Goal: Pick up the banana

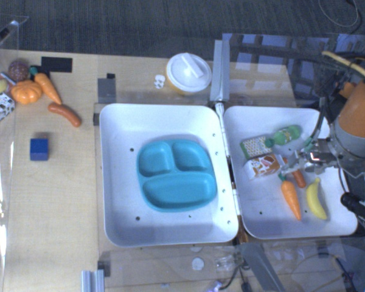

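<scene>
Right bin [255, 221], contents: one banana [316, 200], yellow, lying flat on the bin floor near the front right corner, long axis running roughly front to back; one carrot [291, 199] just beside it on the left, orange with a green top; one small carton [263, 165] with red and white print; one green bottle [284, 135] toward the back, next to a green packet [254, 145]. Left bin [118, 224]: one blue divided tray [177, 174], nothing on it. Bench [48, 224], loose items at far left: a blue cube [39, 149], a second carrot, a small pumpkin and a sausage (none concern the task). Behind the bins: a white lidded bowl [189, 72]. Arm: reaches in from the right, orange band above the wrist; gripper [304, 160] sits low over the right bin, just behind the banana's upper end and above the carrot's top. Whether it is spread or closed cannot be told, as the metal parts blur together at this slant. Status of task: not done. The banana rests on the bin floor, nothing visibly clamped on it. Remaining, by judgement: shift forward and right over the fruit, descend, close on it, lift clear (the adjacent carrot risks being caught instead).
</scene>
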`<state>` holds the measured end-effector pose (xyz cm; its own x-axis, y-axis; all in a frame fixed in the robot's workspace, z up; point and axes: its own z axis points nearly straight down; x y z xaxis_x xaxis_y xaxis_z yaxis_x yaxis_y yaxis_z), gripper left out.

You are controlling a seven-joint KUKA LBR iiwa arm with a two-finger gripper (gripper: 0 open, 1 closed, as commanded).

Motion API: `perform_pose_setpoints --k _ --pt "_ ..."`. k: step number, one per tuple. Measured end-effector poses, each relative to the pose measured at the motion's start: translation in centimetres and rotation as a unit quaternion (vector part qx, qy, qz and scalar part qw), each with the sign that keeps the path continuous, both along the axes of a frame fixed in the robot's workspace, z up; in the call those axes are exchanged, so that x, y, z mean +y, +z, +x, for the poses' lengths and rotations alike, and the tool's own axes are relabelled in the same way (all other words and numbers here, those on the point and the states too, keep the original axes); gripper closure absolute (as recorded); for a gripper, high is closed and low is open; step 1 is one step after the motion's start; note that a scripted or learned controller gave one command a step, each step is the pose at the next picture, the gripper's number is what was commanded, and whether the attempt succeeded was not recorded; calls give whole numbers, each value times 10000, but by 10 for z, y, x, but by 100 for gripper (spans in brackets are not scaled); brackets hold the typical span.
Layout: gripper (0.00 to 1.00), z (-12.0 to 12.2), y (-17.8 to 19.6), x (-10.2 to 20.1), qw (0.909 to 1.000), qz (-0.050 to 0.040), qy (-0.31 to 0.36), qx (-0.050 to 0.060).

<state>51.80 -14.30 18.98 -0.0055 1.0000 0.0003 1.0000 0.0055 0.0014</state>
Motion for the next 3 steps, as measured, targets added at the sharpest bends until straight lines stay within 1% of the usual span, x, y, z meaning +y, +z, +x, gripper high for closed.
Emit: perform_pose_setpoints --k 1,2,3 --pt "0 -27 -94 -57 9982 -6 -599 -27" --pt "100 -24 -83 -57 9982 -9 -593 -57" --pt "100 -15 -8 -30 9945 -7 1044 -15"
